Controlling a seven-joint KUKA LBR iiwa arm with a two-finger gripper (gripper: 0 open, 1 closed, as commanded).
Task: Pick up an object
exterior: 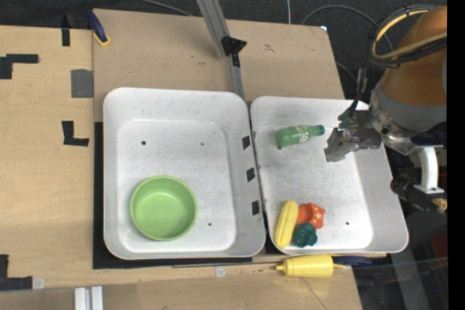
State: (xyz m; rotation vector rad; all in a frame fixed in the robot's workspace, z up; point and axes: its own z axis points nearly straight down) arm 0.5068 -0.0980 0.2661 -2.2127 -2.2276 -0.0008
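Here, start at the desk's near edge: a yellow bottle (308, 266) lies on the desk just outside the right bin (378, 229), so leave it alone. Just inside that bin's near-left corner sits a tight cluster, a yellow corn-like piece (286, 222) touching a red toy (312, 214) and a dark green toy (305, 235); you would likely catch more than one of them there, so treat it as a poor first choice. In the left bin (174, 109), a green bowl (163, 207) rests toward its near-left corner, well apart from the arm. Further back in the right bin, the green bottle (298, 135) lies on its side near the far-left corner, alone with clear floor around it, and that looks like your best target. The tool (338, 147) hovers just beside the bottle's cap end, toward the bin's right side; whether it is wide or narrow cannot be told from this slant, and nothing is seen in it. You should shift it left over the bottle's body, turn it to close across the narrow width, then descend straight and squeeze at mid-body so the bottle does not roll away.
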